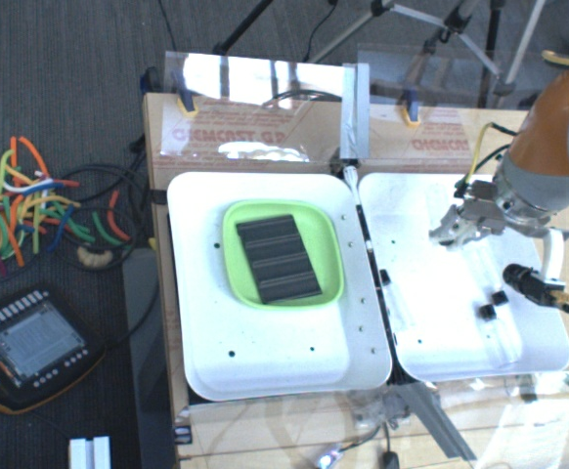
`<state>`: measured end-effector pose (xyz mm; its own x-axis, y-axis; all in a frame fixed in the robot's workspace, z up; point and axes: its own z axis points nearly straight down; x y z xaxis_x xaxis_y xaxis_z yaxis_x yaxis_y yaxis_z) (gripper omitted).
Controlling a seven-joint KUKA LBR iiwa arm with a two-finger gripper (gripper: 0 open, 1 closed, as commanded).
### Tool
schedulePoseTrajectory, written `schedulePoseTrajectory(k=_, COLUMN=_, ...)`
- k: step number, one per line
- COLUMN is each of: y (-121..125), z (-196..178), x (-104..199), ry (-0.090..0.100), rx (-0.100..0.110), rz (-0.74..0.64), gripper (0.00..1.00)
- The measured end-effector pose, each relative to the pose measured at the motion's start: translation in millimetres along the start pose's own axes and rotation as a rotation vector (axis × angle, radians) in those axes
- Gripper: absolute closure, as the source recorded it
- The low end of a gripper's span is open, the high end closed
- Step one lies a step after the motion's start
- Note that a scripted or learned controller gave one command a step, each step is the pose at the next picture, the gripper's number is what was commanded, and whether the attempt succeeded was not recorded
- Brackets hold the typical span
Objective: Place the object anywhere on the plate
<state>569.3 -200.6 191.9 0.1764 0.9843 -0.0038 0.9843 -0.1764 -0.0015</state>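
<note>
Dark ribbed block (280,259), rectangular with raised ridges across it, lying flat on the green plate (236,262), slightly turned so its long side runs from upper left to lower right. Plate itself sitting in the left white bin (265,360), a little above that bin's centre, square with rounded corners and a raised rim. To the right, touching along the middle seam, the right white bin (441,340), bare across most of its floor apart from a few small dark specks near its lower right. Gripper (463,225) hanging over the upper right part of the right bin, well apart from plate and block, nothing seen between its fingers; cannot tell whether fingers apart or together, metal parts blurred at this angle. Grey arm (539,179) with orange band reaching in from the right edge of the frame, a black fitting and cable just below the wrist. Behind the bins, a cardboard backing (265,130) with red print and clear plastic sheeting, held by yellow clamps. At far left of the frame, on dark carpet, a tangle of coloured cables (25,203), and lower left a teach pendant (30,345) with a grey screen. Tripod legs (412,13) across the upper right.
</note>
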Motion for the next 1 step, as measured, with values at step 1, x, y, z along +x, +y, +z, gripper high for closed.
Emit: schedulePoseTrajectory(k=1, y=0.1, z=-0.1, x=0.0, ry=0.0, rx=0.0, rz=0.0, gripper=0.0)
